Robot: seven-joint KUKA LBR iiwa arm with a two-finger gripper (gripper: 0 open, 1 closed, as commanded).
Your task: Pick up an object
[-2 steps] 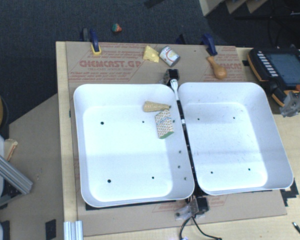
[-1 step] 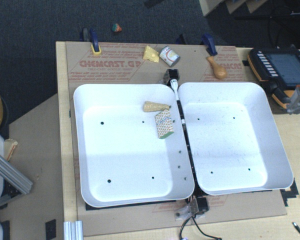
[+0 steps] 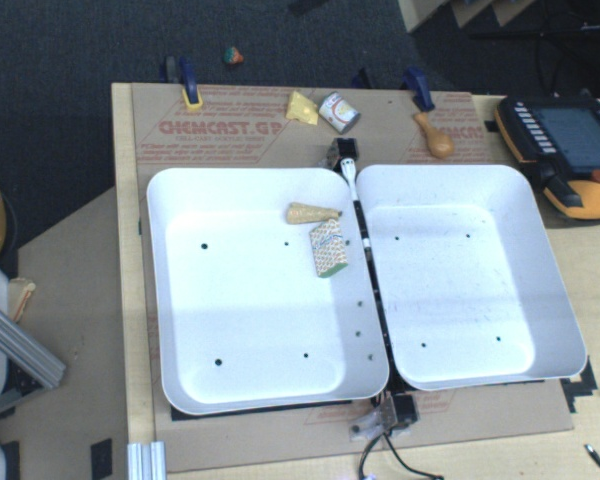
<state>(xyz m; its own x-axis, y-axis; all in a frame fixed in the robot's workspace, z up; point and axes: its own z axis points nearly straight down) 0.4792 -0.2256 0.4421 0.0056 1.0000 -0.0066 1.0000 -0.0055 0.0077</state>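
White left bin [image 3: 180, 298] holds a tan piece [image 3: 312, 213] touching a patterned packet [image 3: 328, 247], so a grasp could nudge both; the tool's state I cannot tell.

Bright, even overhead light washes the two white bins [image 3: 260, 358] nearly featureless, with soft grey shading in their upper halves. The dark carpet [image 3: 100, 28] stays dim, and everything looks slightly soft.
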